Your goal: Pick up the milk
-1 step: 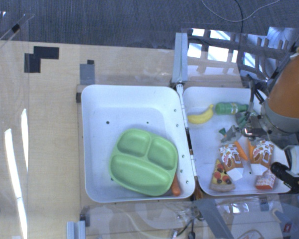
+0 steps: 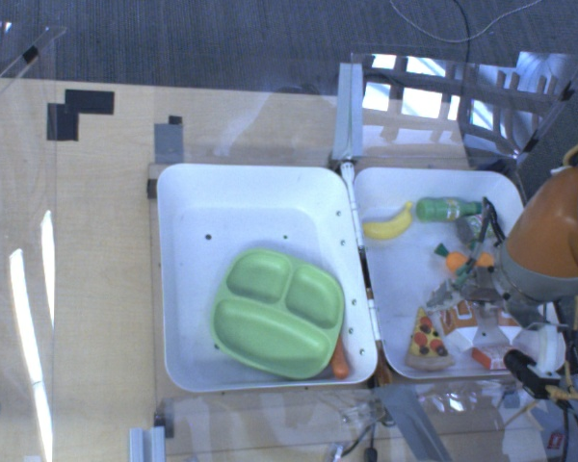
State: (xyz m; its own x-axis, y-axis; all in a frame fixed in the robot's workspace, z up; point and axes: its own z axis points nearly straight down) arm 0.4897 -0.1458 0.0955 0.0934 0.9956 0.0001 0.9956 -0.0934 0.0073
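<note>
milk carton [image 2: 482, 340], right bin [image 2: 395, 287]: light, stiff, crushable; grip across flat sides; end effector [image 2: 472, 292] above it, state cannot be told.

1. I see two bins side by side on the table [image 2: 96, 287]: the left bin [image 2: 188, 258] and the right bin [image 2: 395, 287], walls touching.
2. In the left bin, a divided plate [image 2: 277, 313] lies toward 5 o'clock; a carrot [image 2: 339, 359] sits just beside its 4 o'clock edge.
3. In the right bin, a banana [image 2: 388, 223] lies at 11 o'clock, with a bottle [image 2: 447, 208] just to its right.
4. A pizza slice [image 2: 428, 338] lies at 6 o'clock.
5. The milk carton [image 2: 484, 336] lies at 5 o'clock, just right of the pizza slice, under the arm [image 2: 549, 234].
</note>
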